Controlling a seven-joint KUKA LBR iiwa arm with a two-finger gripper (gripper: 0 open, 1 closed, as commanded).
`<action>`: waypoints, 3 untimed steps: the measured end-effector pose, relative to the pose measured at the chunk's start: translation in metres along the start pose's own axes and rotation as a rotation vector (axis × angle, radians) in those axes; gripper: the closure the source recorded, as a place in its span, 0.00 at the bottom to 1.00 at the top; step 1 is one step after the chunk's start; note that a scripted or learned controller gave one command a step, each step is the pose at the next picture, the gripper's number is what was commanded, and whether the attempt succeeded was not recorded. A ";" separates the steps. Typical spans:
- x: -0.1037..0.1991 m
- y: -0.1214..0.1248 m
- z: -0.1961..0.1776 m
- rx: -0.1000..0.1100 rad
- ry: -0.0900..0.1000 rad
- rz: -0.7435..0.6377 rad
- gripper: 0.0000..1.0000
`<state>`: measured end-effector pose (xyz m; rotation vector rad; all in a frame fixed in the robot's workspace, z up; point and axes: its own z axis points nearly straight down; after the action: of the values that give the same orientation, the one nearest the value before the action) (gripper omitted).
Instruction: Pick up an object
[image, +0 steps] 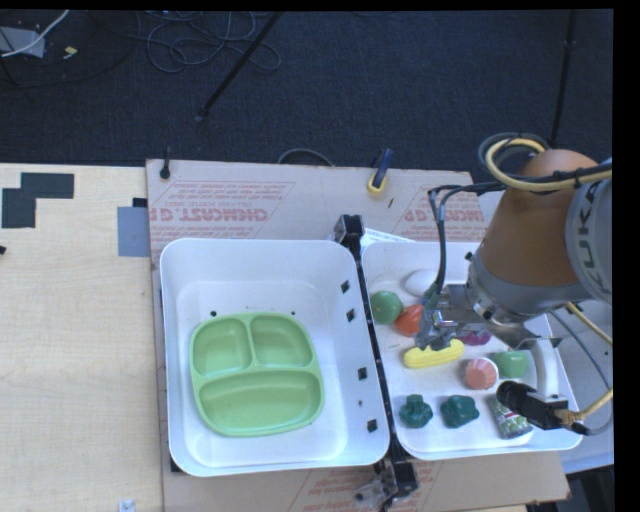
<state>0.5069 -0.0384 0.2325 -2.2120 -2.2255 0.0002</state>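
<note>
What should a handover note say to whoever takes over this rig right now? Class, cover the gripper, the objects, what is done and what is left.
Gripper: low in the right bin, just above the yellow piece; whether it is open or shut cannot be told.
Things: the right bin also holds a green ball, an orange piece, a pink ball and two dark green pieces. The left bin holds a green plate.
Done: arm brought down among the objects; no object visibly lifted.
Left: grip one object, probably the yellow piece, and raise it.
</note>
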 end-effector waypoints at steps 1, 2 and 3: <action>0.029 0.013 0.016 0.003 -0.001 0.004 1.00; 0.027 0.008 0.014 0.002 -0.002 0.006 1.00; 0.036 0.003 0.006 0.001 -0.002 0.005 1.00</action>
<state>0.5093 -0.0028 0.2263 -2.2180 -2.2206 0.0028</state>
